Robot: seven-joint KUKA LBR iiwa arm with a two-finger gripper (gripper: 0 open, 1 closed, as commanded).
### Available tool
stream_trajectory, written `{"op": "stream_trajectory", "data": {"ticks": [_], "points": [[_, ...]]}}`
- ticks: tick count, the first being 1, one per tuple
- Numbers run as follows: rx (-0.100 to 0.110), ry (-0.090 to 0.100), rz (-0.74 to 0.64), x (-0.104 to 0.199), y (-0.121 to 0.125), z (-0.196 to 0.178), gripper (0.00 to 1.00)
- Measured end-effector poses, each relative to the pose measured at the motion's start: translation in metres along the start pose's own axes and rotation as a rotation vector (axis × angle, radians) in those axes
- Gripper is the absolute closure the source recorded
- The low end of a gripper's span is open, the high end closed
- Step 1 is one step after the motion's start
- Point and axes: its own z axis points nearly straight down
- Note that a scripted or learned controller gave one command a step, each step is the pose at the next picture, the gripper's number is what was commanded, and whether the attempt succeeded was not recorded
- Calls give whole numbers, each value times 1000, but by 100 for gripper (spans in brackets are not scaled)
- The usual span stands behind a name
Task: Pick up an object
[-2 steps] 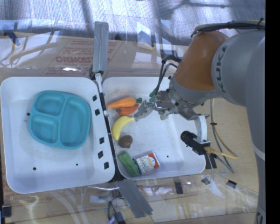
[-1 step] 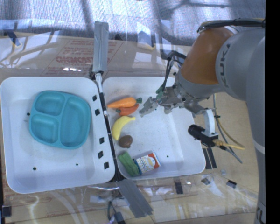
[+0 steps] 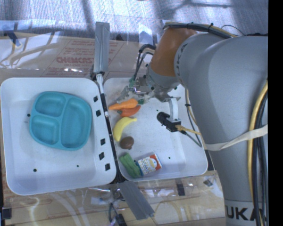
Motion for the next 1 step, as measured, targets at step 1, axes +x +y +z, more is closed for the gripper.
{"op": "stream_trajectory", "data": {"ticks": [1], "points": [[-4, -4, -3, -1, 2, -13, 100]]}}
